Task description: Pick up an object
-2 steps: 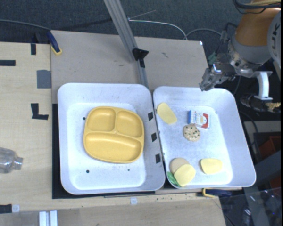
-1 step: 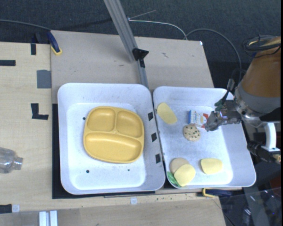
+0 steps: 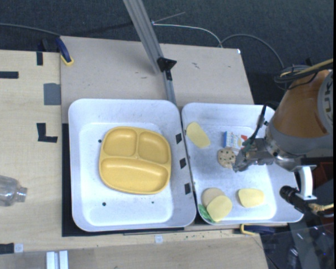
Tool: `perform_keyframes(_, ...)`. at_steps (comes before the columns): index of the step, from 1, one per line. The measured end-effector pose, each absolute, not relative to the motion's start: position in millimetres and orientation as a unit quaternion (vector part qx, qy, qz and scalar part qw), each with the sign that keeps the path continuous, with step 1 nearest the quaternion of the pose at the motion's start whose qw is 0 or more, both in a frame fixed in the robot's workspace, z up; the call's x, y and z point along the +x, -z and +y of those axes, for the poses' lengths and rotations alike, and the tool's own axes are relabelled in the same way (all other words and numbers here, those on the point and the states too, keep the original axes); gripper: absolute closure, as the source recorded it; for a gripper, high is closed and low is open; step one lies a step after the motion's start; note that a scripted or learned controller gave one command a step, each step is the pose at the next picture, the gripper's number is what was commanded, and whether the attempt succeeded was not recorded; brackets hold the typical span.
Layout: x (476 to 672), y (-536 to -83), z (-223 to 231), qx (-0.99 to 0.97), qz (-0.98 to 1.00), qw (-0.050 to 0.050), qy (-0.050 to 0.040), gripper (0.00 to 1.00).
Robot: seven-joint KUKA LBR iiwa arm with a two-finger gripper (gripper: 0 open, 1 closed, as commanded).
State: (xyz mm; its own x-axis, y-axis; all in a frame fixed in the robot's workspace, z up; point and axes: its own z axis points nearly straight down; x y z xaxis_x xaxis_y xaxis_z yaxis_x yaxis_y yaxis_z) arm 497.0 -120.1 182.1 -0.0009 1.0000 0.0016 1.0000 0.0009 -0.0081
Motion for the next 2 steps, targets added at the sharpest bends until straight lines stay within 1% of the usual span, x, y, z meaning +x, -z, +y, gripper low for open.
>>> perform_keyframes(1, 499.0, -194.4, -119.7, -0.706, -0.708, 0.002, -0.0002, 1.00)
perform_keyframes(2, 531.6, -155.6, -172.3, -0.708, -0.706, 0.000, -0.0020, 1.00)
